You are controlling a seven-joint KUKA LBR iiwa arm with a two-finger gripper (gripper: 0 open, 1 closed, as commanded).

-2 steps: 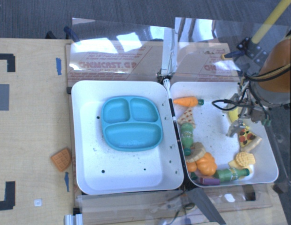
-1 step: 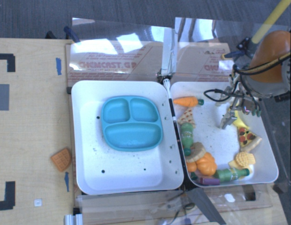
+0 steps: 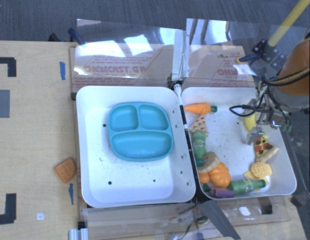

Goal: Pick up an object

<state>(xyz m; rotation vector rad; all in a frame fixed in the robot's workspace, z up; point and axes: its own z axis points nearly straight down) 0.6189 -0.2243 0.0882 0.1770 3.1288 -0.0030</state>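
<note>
Approach step: end effector point(image 3: 259, 129) hangs just above the pizza slice point(image 3: 265, 148) (grip state: cannot tell); next it likely needs lowering onto the slice.

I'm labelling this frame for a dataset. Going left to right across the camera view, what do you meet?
Waffle piece on the bench → blue divided plate → carrot → pizza slice, below the tool.
</note>
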